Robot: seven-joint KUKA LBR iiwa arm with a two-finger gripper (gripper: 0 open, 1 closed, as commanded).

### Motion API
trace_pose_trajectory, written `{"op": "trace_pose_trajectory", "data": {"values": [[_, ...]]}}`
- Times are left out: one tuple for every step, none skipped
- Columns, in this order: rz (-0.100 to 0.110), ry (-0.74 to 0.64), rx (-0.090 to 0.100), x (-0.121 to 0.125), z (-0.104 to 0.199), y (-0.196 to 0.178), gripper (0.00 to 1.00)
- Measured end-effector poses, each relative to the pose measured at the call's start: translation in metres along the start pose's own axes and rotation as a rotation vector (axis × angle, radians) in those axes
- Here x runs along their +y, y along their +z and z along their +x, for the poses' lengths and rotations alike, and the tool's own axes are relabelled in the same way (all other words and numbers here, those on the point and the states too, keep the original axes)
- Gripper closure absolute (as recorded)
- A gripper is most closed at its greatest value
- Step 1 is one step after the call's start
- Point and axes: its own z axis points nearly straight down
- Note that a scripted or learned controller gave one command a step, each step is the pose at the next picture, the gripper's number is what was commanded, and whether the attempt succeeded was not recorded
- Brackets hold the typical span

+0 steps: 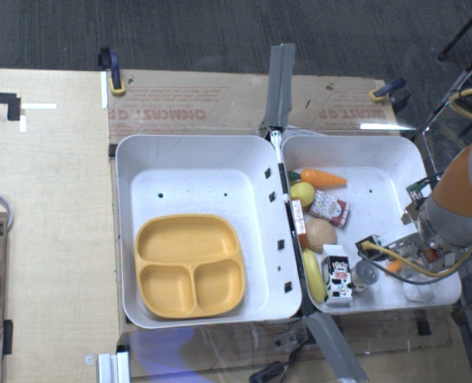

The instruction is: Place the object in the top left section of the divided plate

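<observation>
Plate (190, 263): a yellow divided plate sits in the near half of the left bin (132, 214), three sections all bare, one long section across the far side and two smaller ones nearer the camera; it lies flat and clear of the walls, which looks meant to leave room for a drop from above.
Target section: judging by the task wording, the long far section, toward its left end, is where the object should end up; nothing lies there yet.
Gripper (369, 273): low in the near right part of the right bin (395, 154), tangled in orange and yellow cabling; whether it is open or closed I cannot tell, and nothing is clearly between its tips.
Arm (459, 198): grey with an orange band, reaching in from the right over the right bin.
Object: not named by the task; the candidates all sit in the right bin, crowded along its left wall, well apart from the plate.
Nearest items: a yellow banana (312, 273) against the divider, beside a small white carton (339, 276) with a dark print.
Middle items: a round tan piece, possibly a bread roll (320, 234), and a red and white packet (329, 208).
Far items: a lemon (301, 192) and an orange carrot (324, 179) lying across.
Progress: I judge the pick not yet made.
</observation>
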Motion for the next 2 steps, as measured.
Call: {"op": "trace_pose_trajectory", "data": {"values": [[0.018, 0.008, 0.0, 0.0067, 0.0, -0.0003, 1.0], [0.009, 0.013, 0.0, 0.0038, 0.0001, -0.0002, 1.0]]}}
